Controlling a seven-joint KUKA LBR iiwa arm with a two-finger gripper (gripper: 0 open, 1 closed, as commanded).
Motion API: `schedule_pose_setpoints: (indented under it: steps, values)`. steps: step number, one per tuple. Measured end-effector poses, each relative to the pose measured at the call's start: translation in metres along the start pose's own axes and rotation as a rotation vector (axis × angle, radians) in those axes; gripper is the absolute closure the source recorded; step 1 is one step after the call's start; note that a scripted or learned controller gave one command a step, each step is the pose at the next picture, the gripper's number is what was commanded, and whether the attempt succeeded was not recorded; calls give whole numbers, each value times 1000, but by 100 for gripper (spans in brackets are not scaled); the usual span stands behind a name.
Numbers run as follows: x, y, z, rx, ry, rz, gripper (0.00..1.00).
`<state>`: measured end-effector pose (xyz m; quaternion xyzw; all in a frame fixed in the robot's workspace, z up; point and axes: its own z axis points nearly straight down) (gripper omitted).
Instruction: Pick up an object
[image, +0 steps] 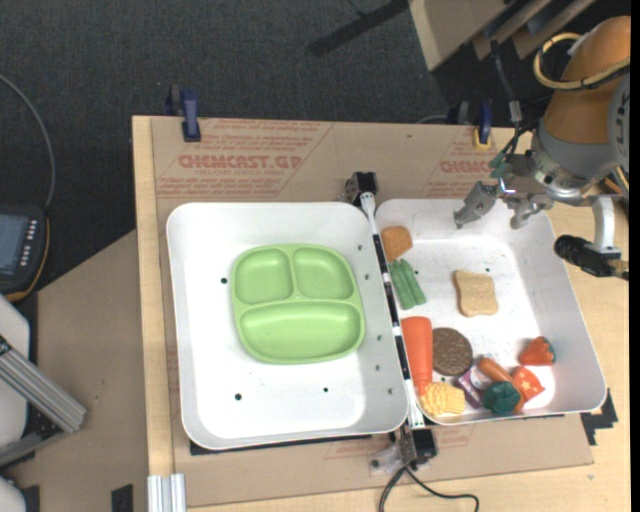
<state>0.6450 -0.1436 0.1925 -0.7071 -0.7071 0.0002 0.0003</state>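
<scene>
Left bin (200, 380): we found a green divided plate (296, 302) with three compartments lying near its middle.
Divider: we saw the two bins touching along a black strip.
Right bin (570, 330): we noted toy food spread along its left and lower parts.
Upper left of right bin: we recorded an orange bread roll (397, 241) with a green bean pod (407, 283) just below it.
Middle: we saw a slice of toast (476, 292) lying apart from the rest.
Lower part: we logged a carrot (419, 350), a brown cookie (452, 351), yellow corn (444, 401), broccoli (502, 398) and a red strawberry (537, 351).
Gripper (499, 205): we saw it above the right bin's upper edge, fingers spread, grasping nothing.
Arm (585, 120): we saw it entering from the upper right.
</scene>
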Motion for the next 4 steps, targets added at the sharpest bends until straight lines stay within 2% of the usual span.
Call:
schedule_pose_setpoints:
  steps: [1, 2, 3, 4]
  values:
    - [-6, -43, 63, 8, 2, 2, 0]
    - [-15, -50, 111, 7, 2, 1, 0]
    - [-15, -48, 97, -2, 0, 1, 100]
    - [43, -44, 108, 0, 2, -5, 100]
